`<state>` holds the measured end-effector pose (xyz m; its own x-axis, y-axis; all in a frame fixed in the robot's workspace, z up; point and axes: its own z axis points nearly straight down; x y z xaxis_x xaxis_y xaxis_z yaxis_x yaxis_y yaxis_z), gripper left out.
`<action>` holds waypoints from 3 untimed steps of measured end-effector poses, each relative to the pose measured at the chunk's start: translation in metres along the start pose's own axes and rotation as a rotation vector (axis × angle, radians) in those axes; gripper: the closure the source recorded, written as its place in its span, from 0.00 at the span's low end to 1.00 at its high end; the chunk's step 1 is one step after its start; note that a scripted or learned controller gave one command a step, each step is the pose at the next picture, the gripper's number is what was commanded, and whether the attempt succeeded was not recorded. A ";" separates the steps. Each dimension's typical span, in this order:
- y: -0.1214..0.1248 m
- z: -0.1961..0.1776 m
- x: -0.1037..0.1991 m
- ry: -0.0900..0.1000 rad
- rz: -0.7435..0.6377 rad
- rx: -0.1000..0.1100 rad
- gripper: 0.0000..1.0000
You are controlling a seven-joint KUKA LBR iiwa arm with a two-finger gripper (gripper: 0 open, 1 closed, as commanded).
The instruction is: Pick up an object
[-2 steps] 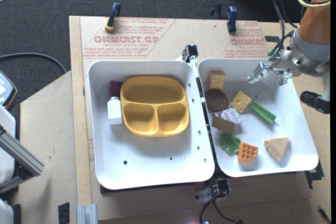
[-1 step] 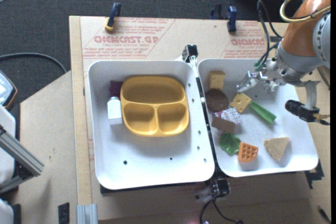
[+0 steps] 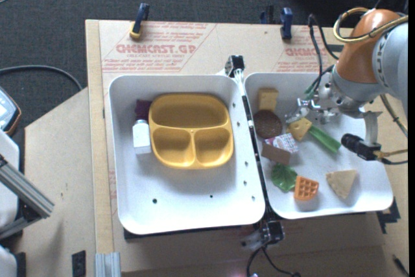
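1. The gripper (image 3: pixel 303 115) hangs low in the right bin (image 3: pixel 376 194), just above a yellow cheese-like wedge (image 3: pixel 300 130); whether it grips anything, I cannot tell.
2. The wedge lies beside a green stick (image 3: pixel 324 139) and looks light, stiff, probably slick plastic.
3. Its flat opposite sides are the best hold.

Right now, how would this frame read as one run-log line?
gripper: low in right bin, at yellow block | grasp: unconfirmed | left bin: yellow tray, white bottle
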<state>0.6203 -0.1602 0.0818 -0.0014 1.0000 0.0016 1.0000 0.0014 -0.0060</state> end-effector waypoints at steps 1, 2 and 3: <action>0.002 -0.014 0.000 -0.002 0.000 -0.007 1.00; -0.001 -0.072 0.008 -0.003 0.000 -0.012 1.00; -0.009 -0.129 0.011 -0.004 0.000 -0.014 1.00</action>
<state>0.6116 -0.1491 0.2106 -0.0013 1.0000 -0.0024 1.0000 0.0014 0.0080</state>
